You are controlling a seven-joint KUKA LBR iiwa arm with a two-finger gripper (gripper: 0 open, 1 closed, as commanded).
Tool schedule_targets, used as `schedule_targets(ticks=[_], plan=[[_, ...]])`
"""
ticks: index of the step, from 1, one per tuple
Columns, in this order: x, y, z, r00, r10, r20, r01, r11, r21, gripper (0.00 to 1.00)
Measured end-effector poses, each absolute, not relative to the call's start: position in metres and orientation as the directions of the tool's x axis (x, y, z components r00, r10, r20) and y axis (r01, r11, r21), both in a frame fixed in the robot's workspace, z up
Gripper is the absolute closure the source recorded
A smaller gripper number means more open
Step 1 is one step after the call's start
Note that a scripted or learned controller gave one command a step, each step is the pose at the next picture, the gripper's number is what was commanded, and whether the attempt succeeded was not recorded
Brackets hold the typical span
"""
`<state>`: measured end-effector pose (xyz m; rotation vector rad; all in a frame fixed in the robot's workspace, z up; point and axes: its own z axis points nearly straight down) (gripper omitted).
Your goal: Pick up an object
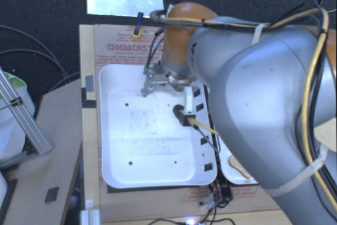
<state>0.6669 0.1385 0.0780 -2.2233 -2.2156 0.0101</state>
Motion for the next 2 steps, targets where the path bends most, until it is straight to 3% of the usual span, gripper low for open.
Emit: schedule_targets(ticks=[1,2], plan=[[0.510,0.114,0.083,0.002,1.000,-0.001,1.000,-0.002,-0.015,0.00],[0.510,0.239,0.133,-0.014,1.000,0.007,1.000,0.014,0.005,0.00]])
